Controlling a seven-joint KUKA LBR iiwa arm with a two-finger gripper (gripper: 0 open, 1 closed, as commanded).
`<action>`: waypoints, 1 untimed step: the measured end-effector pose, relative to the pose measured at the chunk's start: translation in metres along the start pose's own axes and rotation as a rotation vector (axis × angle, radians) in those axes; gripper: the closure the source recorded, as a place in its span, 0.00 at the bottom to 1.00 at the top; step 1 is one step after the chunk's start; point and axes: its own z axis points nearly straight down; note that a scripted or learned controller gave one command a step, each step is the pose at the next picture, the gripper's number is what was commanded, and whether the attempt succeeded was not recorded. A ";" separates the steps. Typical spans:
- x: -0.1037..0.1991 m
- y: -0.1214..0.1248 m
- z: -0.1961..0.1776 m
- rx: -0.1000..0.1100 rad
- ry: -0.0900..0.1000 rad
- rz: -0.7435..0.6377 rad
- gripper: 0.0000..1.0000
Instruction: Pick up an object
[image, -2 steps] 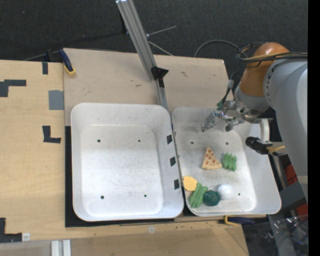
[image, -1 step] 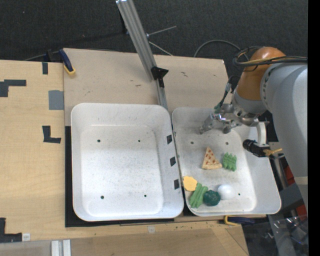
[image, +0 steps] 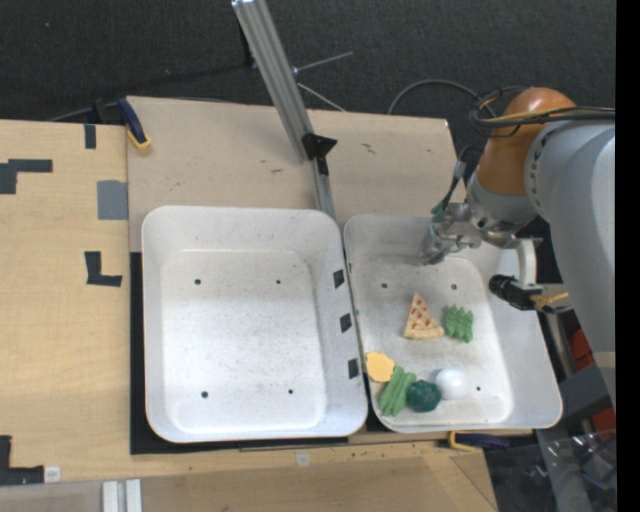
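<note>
Gripper (image: 437, 247) position: low over the far part of the right bin (image: 520, 375), reaching in from the right on the grey arm (image: 575, 190) with its orange band (image: 520, 140). Whether it is open or closed cannot be told; nothing is visibly held. Objects lie nearer the camera than the gripper, apart from it: a yellow wedge (image: 422, 318) closest, a green piece (image: 459, 323) just beside the wedge, then a cluster at the near edge comprising an orange piece (image: 379, 366), a green stick (image: 396, 390), a dark green ball (image: 423, 396) and a white ball (image: 451, 381). Left bin (image: 240, 320) adjoins the right bin. Both rest on a wooden counter (image: 60, 300) marked with dark tape. A metal post (image: 285, 85) slants across the far side.
</note>
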 end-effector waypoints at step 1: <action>0.006 0.006 -0.061 -0.008 0.001 0.001 1.00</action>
